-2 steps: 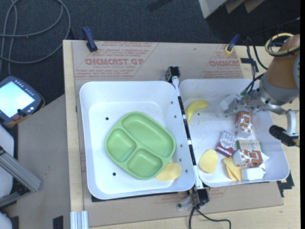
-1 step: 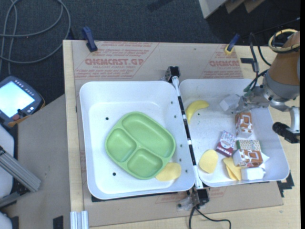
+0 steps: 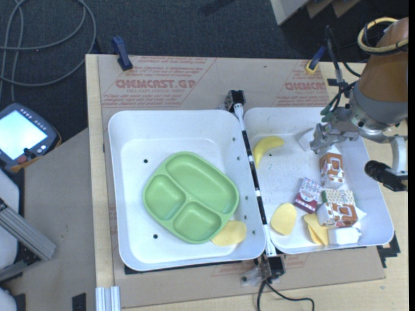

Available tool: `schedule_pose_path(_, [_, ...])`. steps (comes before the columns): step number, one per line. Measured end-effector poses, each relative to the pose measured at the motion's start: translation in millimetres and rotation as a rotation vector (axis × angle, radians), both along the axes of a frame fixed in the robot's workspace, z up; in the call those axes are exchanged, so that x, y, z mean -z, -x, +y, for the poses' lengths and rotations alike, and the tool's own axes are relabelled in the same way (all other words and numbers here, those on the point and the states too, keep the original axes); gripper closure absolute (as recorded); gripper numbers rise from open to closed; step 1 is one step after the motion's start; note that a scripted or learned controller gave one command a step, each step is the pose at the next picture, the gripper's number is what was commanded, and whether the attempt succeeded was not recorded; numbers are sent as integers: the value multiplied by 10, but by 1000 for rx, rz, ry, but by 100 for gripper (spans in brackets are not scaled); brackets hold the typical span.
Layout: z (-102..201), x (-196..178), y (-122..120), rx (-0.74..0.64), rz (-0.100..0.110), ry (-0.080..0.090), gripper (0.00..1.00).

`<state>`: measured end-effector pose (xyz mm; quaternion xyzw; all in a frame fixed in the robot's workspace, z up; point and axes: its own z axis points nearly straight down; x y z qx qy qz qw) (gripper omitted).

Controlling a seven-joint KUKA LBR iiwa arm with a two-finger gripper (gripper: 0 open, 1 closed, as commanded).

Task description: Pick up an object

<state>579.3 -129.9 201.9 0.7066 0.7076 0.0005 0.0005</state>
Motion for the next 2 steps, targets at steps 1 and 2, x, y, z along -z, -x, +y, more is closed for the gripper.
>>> schedule_pose_path(1, [-2,3,3,0,1,0,0])
schedule_pose_path(2, [-444,493,-178,2,2,1,0])
